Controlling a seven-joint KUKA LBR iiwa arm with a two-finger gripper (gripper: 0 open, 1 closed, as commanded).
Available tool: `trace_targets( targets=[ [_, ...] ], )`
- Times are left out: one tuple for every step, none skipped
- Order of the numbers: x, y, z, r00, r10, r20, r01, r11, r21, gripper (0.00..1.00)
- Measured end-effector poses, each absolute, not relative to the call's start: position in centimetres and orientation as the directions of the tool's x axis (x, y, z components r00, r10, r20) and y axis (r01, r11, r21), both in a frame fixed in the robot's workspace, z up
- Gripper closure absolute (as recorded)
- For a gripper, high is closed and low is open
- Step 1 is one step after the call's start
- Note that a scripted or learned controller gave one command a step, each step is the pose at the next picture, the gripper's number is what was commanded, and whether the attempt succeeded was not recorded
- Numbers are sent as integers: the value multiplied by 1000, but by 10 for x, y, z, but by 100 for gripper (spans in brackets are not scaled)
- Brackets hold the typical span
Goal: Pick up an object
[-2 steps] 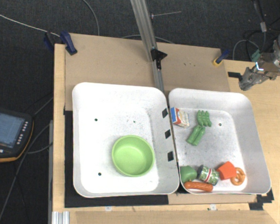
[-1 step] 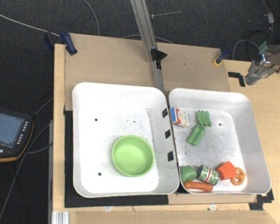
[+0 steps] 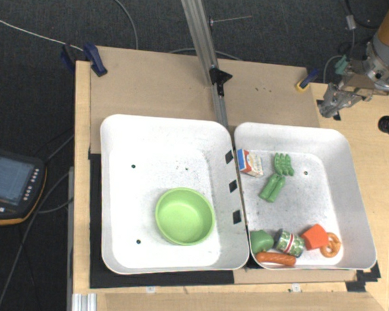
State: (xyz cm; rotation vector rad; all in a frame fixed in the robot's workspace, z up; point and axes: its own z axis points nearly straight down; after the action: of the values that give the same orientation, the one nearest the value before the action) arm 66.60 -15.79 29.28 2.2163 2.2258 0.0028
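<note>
My gripper (image 3: pixel 331 107) hangs above the bench at the upper right, beyond the far edge of the right bin (image 3: pixel 351 177), with nothing between its fingers. In the right bin lie a red and white carton (image 3: pixel 250 163), a green toy hand with fingers (image 3: pixel 276 178), a green pepper (image 3: pixel 261 241), a small can (image 3: pixel 288 243), a red sausage (image 3: pixel 275 258), an orange block (image 3: pixel 314 236) and a pretzel (image 3: pixel 331 245). A light green bowl (image 3: pixel 185 215) sits in the left bin (image 3: pixel 124 180).
A grey metal post (image 3: pixel 203 34) slants up from between the bins at the back. Blue clamps (image 3: pixel 95 59) hold the bench corners. A teach pendant (image 3: pixel 8 185) lies off the bench at the left.
</note>
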Motion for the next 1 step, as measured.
trace_targets(
  targets=[
    [659, -107, 273, -4, 1000, 1, 1000, 4, 0, 100]
  ],
)
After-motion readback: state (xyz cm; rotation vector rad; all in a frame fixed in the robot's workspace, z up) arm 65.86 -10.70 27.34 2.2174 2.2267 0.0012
